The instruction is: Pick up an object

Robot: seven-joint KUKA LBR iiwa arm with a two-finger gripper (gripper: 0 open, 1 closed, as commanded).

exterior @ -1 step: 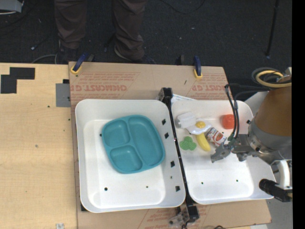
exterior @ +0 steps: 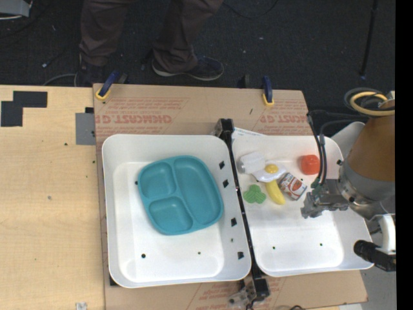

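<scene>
Grey arm's claw (exterior: 314, 206) low over the right bin (exterior: 303, 254), grip state impossible to tell, toy banana (exterior: 276, 193) just left of it, teal divided plate (exterior: 179, 194) in left bin (exterior: 129, 250).

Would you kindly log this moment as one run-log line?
tool: over right bin, nothing seen held | nearest: red-white packet | banana, orange piece lying | teal plate: left bin

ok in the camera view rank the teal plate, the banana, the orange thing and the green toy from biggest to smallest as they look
1. teal plate, by far the largest
2. banana
3. orange thing and green toy: they look about alike, so I won't rank them. All lie at a similar depth in the bins.
</scene>
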